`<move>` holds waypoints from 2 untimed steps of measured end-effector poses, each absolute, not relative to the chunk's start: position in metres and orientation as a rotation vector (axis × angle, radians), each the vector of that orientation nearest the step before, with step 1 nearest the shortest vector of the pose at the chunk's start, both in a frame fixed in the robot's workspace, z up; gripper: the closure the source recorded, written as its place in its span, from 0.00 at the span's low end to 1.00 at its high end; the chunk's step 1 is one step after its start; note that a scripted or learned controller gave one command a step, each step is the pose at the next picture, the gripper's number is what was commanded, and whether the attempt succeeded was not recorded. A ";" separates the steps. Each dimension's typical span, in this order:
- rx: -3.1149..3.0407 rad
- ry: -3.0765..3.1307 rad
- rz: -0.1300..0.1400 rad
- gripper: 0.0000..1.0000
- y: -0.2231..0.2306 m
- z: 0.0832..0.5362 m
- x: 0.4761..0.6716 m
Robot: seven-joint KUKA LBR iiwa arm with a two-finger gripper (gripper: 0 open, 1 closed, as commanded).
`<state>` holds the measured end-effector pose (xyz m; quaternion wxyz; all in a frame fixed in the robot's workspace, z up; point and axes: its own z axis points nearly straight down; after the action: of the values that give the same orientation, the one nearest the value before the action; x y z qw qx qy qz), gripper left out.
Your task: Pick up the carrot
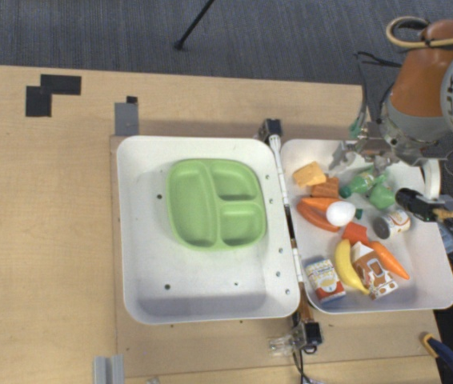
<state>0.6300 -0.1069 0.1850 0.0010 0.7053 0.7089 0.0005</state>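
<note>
An orange tapered carrot [391,262] lies in the right bin [430,294], near its front right, beside a small brown and white carton [374,276]. A second long orange-red vegetable [316,212] lies at the bin's left, with a white egg [340,213] against it. My gripper [360,161] hangs over the back of the right bin, above the green toy vegetables [370,187]. Its fingers stand apart with nothing between them. It is well behind the carrot and apart from it.
The right bin also holds a yellow cheese wedge [309,173], a banana [345,266], a blue carton [323,279], a red piece [355,232] and a small can [398,218]. A green divided plate [214,202] lies in the left bin [142,238].
</note>
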 end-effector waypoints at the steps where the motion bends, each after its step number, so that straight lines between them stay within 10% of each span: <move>1: 2.176 2.263 0.000 0.00 -0.162 0.189 0.552; 2: 2.114 2.320 0.003 0.00 -0.185 0.128 0.538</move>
<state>0.5382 -0.1852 0.1276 0.0015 0.6735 0.7392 0.0010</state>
